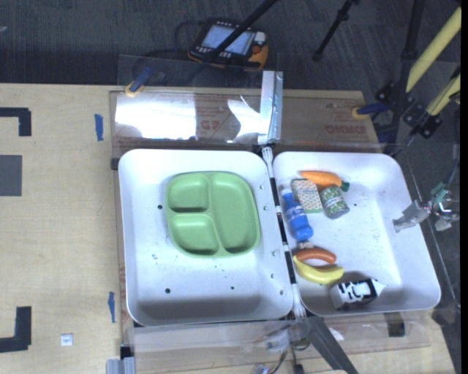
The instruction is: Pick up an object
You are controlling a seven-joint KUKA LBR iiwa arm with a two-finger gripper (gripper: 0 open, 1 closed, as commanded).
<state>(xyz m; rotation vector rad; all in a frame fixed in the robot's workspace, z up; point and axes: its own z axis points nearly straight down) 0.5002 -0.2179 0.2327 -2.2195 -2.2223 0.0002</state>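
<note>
Fingers [409, 219] hover at right bin [380, 285] edge, state unclear; banana [319, 273] lies inside

A robotics lab: taped bench [58, 219], tripod legs [344, 22], handheld control pendant [228, 42].

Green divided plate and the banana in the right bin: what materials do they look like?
Green divided plate: looks like matte molded plastic, with an even colour, rounded compartment ridges and soft sheen. Banana: probably plastic or rubber toy food, with a uniform yellow, smooth surface and no speckling. Neither is certain from this view.
</note>
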